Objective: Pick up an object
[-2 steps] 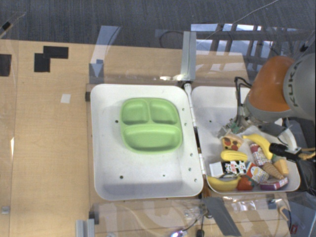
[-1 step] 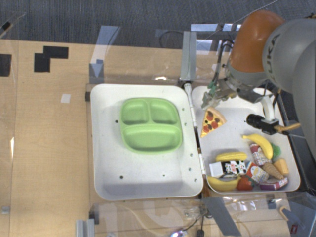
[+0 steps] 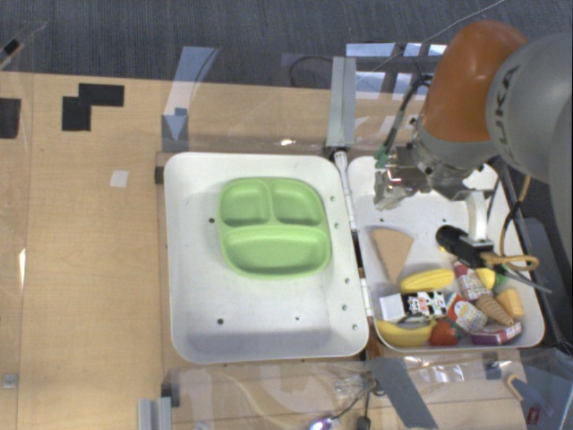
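A grey arm's hand [image 3: 391, 189] hovers over the far end of the right bin [image 3: 363, 179]; whether it is spread or pinched cannot be told. Toy foods crowd the bin's near end (light, hard, likely slippery). The nearest candidate, a flat tan wedge [image 3: 391, 249], looks best pinched across its narrow tip.

Toy foods [image 3: 448, 307] lie jumbled at the right bin's [image 3: 363, 173] near end.
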Robot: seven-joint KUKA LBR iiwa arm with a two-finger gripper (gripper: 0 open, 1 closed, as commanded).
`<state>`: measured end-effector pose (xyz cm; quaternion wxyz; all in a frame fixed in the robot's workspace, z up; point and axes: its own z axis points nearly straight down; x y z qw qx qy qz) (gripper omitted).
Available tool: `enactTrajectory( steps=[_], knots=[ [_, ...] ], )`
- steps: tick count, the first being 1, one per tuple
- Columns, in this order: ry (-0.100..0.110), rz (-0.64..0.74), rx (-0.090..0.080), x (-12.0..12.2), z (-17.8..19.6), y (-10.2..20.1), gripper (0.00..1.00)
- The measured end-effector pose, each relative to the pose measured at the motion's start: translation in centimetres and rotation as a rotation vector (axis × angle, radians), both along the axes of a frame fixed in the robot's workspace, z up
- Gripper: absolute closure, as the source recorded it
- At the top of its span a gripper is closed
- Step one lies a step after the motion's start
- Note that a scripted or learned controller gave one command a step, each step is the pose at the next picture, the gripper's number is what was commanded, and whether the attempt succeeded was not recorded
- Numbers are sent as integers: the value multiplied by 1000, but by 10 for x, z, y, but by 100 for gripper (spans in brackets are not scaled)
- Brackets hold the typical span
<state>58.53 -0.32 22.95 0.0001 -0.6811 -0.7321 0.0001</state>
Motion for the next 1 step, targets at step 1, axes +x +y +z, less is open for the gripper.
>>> enactTrajectory(
  steps=[1],
  knots=[
    [-2,168,-1,-19,63,-81,100]
  ],
)
